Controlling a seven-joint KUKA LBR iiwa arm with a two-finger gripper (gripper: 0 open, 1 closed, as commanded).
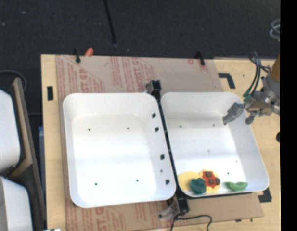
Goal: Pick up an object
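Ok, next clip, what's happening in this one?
A grey robot arm's claw hangs at the upper right edge of the right shallow white bin with nothing between its fingers. The things to pick sit bunched in that bin's near corner: a flat yellow piece, a dark green lump, a red-orange toy and a small bright green piece. Nothing is picked yet.

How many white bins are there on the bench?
2. The left bin lies on the left half of the bench. The right bin lies beside it, holding small coloured objects at its near edge. None seems hidden.
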